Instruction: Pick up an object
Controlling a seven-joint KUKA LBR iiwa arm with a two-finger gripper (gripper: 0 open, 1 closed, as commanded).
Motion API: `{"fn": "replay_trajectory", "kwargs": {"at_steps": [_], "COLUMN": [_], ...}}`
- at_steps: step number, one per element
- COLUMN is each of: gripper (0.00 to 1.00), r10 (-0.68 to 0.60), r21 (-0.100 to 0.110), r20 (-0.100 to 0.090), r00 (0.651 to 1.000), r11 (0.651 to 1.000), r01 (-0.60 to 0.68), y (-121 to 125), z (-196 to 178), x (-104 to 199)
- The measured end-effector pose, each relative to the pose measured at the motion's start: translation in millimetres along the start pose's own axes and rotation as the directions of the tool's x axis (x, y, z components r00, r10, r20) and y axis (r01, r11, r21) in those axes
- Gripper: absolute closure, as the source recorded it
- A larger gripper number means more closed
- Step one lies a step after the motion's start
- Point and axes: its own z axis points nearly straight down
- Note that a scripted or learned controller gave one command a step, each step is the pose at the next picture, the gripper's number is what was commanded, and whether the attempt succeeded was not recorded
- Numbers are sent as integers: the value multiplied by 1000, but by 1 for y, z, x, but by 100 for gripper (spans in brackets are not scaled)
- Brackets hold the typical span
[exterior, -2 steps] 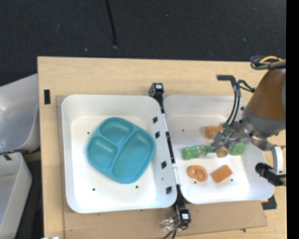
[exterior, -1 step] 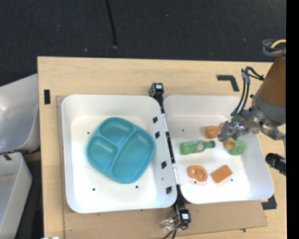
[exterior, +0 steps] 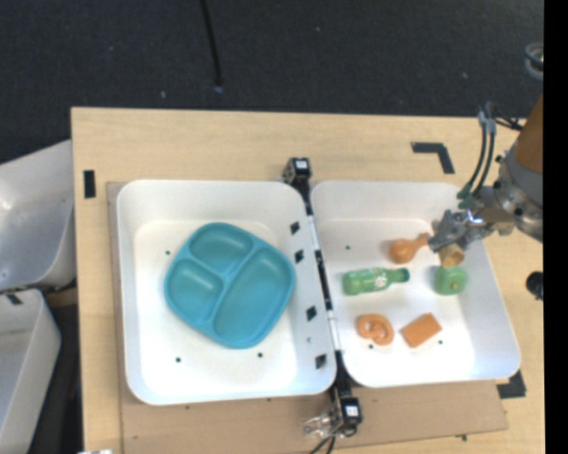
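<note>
Grey metal arm (exterior: 516,201) with an orange band (above the wrist) and thin dark cables

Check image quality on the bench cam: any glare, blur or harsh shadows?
Camera view: even, soft lighting, with faint shadows under the blue divided plastic plate and the green toy bottle; the white bins look bright and slightly washed out; the two-finger gripper is soft, small detail blurred; dark floor beyond the bench underexposed.

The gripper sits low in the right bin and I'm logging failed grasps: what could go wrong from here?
The gripper hangs between the orange drumstick-shaped toy and the small green block. Closing here may catch neither, or nudge one aside. It is also near the right bin's far-right wall, so a sideways move might clip the rim.
</note>
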Motion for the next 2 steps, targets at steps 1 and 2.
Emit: {"fn": "replay_trajectory", "kwargs": {"at_steps": [1,2], "gripper": [100,100], "r10": [-3,-1], "r21": [6,7], "r20": [-3,-1], "r00": [1000,1000], "r11": [1000,1000], "r01": [3,1], "y": [-3,-2], "z": [-3,13], "x": [52,97]}}
